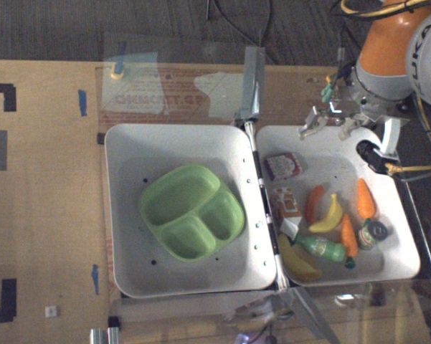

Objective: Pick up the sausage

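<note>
Lying well below hand (328, 122): sausage (314, 203).

Smooth matt white plastic for both bins (122, 149). Glossy green plastic on the divided tray (191, 211) at centre left. Flat, matt, wood-like tan for the surface (43, 192). Bare metal on the claw (328, 117), upper right. Shiny orange sausage (314, 202); glossy yellow banana (328, 215).
</note>
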Controlling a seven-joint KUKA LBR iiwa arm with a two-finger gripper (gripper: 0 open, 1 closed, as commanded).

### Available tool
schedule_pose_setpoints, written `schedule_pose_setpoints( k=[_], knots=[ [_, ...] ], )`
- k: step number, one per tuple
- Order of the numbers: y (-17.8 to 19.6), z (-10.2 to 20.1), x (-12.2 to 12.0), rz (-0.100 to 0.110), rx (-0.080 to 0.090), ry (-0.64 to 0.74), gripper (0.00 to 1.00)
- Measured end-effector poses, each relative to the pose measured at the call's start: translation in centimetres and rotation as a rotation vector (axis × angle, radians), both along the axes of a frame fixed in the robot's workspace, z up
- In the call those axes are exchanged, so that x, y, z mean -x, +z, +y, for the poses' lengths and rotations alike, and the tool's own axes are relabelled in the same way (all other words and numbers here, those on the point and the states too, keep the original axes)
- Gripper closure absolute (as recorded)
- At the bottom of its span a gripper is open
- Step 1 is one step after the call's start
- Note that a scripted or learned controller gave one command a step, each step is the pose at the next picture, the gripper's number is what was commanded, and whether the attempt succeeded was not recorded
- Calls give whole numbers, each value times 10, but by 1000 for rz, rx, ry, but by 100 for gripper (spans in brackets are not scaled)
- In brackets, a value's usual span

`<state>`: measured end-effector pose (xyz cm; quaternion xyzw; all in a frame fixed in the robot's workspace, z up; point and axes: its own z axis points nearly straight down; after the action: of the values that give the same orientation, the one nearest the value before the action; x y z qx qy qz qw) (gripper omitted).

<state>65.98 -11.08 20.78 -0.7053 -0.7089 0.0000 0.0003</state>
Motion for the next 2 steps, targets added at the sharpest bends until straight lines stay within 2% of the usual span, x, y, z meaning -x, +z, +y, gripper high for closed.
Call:
schedule_pose_setpoints(
  k=[1,2],
  knots=[
    [-106,1,20,-16,2,-1,0],
    [-112,-47,32,-20,-5,-327,0]
  ],
)
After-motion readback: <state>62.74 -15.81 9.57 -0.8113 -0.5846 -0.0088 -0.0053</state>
